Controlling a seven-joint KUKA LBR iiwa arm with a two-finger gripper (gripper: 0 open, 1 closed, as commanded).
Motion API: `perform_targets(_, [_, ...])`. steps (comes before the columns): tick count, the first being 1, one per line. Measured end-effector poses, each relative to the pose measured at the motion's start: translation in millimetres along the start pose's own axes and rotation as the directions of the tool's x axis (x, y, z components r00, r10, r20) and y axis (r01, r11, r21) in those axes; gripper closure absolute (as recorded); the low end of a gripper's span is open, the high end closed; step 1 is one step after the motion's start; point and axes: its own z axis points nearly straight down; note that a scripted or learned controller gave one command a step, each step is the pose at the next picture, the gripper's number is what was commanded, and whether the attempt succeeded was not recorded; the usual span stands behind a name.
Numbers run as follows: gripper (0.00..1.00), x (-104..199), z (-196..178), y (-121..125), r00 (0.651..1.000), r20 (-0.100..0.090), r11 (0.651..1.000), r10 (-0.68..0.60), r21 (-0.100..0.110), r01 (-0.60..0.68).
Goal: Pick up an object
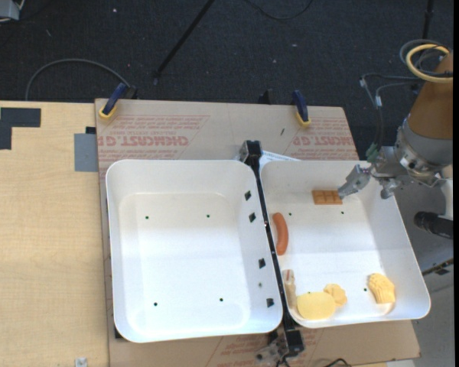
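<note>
The gripper (355,182) hung low over the right bin (404,235), toward its two o'clock corner, and whether it was open or closed could not be told at this slant; nothing showed in its grasp. Just at its nine o'clock lay a small flat brown waffle-like piece (327,198), resting on the bin floor and close to the gripper tip but apparently not touching it. It was the nearest candidate, and it looked like a light, stiff toy food: thin, so it would need pinching across its short edges with the tips driven right down to the floor, or it would likely skid away.

Other choices sat farther off. An orange sausage-shaped piece (280,233) lay along the divider at the bin's nine o'clock side, probably smooth and prone to roll, with the wall crowding one side. At six o'clock a yellow rounded piece (315,306) touched a smaller lumpy one (336,293), and a ridged yellow piece (381,287) like a corn cob sat at five o'clock, chunkier and easier to span. The left bin (122,228) sat beside it
</note>
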Motion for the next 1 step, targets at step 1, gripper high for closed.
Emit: perform_targets(1, [0.0,-0.1,-4.1,1.5,1.0,0.001,1.0,-0.001,-0.007,0.001])
